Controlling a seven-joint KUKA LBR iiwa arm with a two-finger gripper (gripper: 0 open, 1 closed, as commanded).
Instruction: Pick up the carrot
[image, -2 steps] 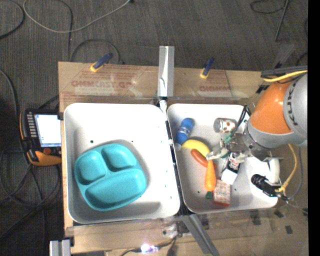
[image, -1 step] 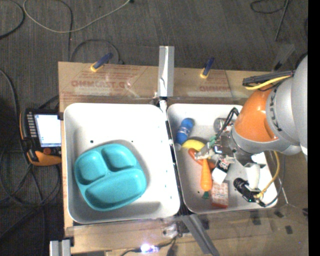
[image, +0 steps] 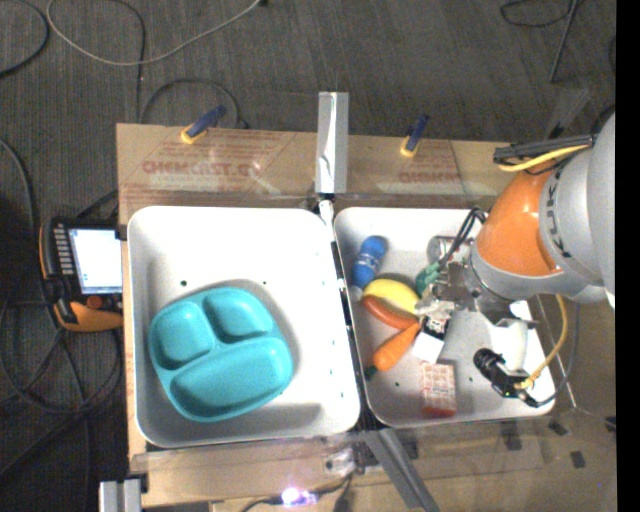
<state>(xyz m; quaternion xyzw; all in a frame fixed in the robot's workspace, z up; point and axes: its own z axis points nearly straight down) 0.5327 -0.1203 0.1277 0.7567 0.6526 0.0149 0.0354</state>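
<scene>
The carrot (image: 396, 345) lay in the right bin (image: 480, 405), near the middle of its floor, slanting from a green tip at the lower left up to its thick orange end at the upper right; that upper end sat just beside the gripper (image: 433, 316) and against a small white card (image: 428, 348). Just above the carrot lay a second orange-red piece (image: 388, 310), long and narrow, and a yellow fruit (image: 392, 293) rested on that piece's upper side; a blue cylinder (image: 370, 260) stood further up, near the bin's left wall. Below and to the right of the carrot, apart from it, lay a pink and white block (image: 437, 388).

The gripper hung low over the bin at the carrot's upper end (whether it was spread or pressed together could not be told, as the wrist hid it from above); nothing showed that it was pinching the carrot. The grey arm (image: 590, 230) with its orange band (image: 515, 225) reached in from the right.

The left bin (image: 140, 300) held a teal divided plate (image: 222, 350), tilted a little, towards its lower side; both bins sat side by side on the bench (image: 250, 165), and a handheld screen (image: 85, 265) lay off the bench's left edge.
</scene>
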